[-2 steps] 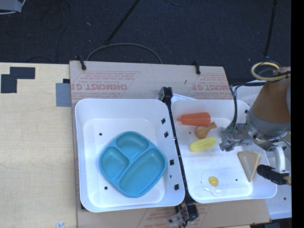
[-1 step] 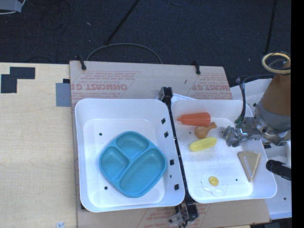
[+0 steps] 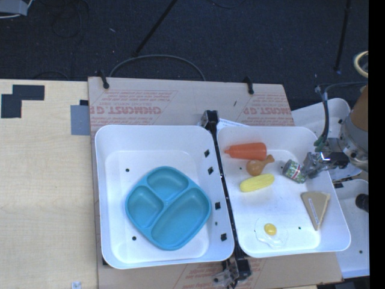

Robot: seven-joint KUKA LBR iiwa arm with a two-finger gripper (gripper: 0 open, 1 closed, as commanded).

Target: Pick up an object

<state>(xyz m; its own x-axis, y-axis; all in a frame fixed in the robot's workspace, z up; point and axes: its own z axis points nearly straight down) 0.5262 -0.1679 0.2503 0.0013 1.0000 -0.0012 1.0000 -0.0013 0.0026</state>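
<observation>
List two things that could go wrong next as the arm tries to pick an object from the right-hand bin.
1. The gripper sits by the small can, which lies on its side and may roll away.
2. That spot is near the right bin's edge, so the gripper could catch the wall.

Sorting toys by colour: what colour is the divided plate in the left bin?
Light blue; the round, three-compartment plastic plate shows clearly in the camera view.

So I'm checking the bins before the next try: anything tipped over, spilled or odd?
One thing: a small green can lies on its side in the right bin, right by the pincer. The blue divided plate lies flat in the left bin. Nothing looks spilled.
</observation>
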